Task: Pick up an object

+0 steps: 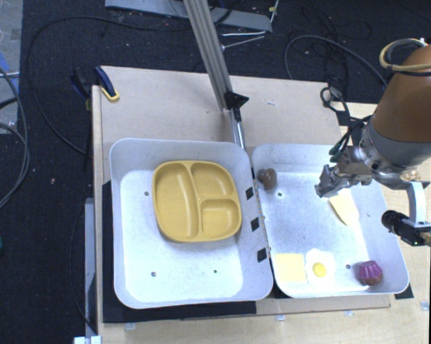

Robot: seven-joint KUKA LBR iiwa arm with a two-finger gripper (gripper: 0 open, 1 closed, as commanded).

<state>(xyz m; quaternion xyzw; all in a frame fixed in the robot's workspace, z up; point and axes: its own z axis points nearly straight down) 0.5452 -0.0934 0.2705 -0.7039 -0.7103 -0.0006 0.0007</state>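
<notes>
The grey two-finger gripper (328,187) hangs low in the right white bin (300,160), touching the pale yellow cheese-like wedge (343,208), likely to grab it, grip unclear

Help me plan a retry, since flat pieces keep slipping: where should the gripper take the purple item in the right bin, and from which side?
Probably from straight above, closing across the middle of the purple item. It is a small rounded lump that stands up off the floor of the right bin, so its sides give something to pinch. The bin's near right rim is close, so set the grip parallel to it. The gripper is farther back.
</notes>
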